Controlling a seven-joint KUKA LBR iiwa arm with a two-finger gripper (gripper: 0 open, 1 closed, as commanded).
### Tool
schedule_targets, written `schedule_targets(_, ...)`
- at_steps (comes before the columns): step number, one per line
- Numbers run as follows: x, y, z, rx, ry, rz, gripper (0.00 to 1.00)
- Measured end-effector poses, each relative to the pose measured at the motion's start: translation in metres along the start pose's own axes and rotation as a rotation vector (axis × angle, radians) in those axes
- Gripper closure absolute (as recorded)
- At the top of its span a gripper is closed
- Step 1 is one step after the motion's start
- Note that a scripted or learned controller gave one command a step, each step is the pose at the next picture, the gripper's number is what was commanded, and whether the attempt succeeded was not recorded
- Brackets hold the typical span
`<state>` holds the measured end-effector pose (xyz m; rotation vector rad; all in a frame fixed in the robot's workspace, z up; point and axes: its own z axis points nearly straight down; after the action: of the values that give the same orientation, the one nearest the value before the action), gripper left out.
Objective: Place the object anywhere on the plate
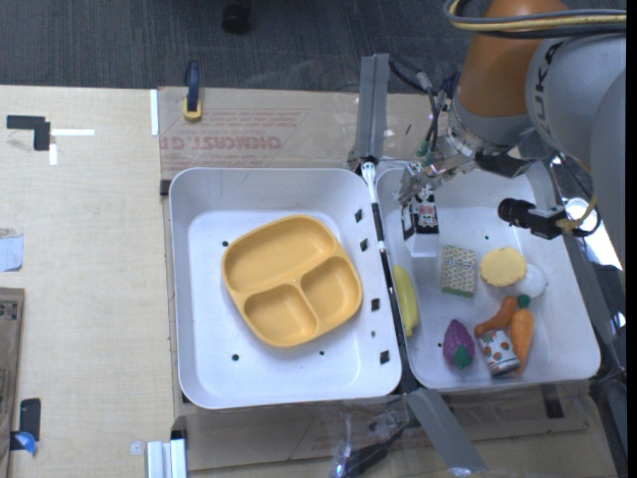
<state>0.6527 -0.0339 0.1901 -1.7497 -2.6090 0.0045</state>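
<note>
A yellow three-compartment plate (291,280) lies in the left white bin (199,297) with nothing on it. My gripper (422,217) hangs low over the back-left corner of the right bin (567,267), close to the divider between the bins. In that bin lie a yellow banana (406,300) along the left wall, a pale speckled square block (458,269), a round yellow piece (503,267), a white piece (534,282), an orange carrot (520,329), a purple fruit (458,344) and a small can (498,353). The gripper sits behind the block and the banana, apart from both.
The grey arm with its orange band (503,58) fills the upper right, with cables hanging near the wrist. A metal bracket (373,108) stands at the back between the bins. Black clips (383,302) line the divider. The wooden bench (80,267) stretches to the left.
</note>
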Motion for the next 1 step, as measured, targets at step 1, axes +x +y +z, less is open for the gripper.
schedule_targets(1,0.0616,-0.0205,0.0004,0.001,0.001,-0.009,1.0)
